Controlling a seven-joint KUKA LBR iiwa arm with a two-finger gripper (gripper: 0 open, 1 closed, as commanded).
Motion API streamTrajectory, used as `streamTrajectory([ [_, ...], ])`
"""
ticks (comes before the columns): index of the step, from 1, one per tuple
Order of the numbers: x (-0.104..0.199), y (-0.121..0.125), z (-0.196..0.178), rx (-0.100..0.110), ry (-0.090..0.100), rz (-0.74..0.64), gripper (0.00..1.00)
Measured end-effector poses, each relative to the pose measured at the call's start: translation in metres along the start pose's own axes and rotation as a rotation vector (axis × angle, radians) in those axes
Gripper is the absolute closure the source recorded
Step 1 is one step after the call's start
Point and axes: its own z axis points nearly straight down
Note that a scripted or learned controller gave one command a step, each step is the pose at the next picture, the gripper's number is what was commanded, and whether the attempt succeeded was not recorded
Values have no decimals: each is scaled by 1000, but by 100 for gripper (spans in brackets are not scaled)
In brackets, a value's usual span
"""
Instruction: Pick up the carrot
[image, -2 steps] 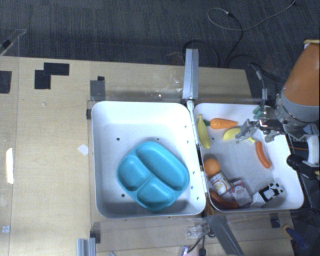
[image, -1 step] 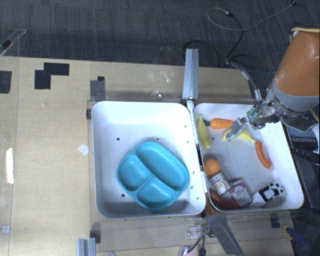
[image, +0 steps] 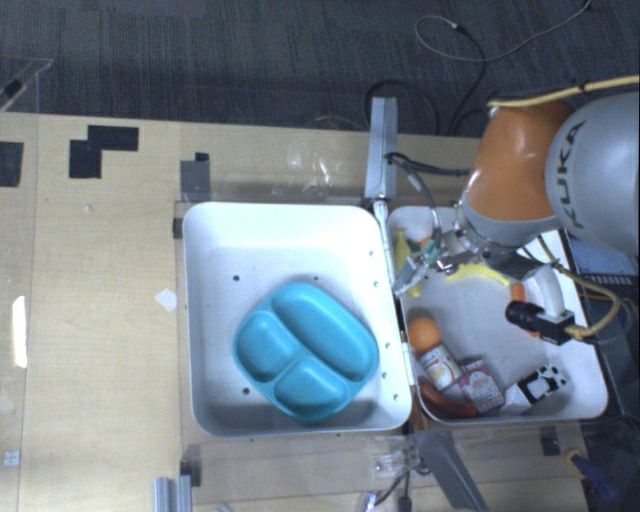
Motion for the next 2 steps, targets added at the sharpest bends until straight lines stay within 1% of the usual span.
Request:
streamTrajectory([
  [1,-66,33,-1,-3,-2,-34,0],
  [2,-64,54,-10,-6,-4,-155,0],
])
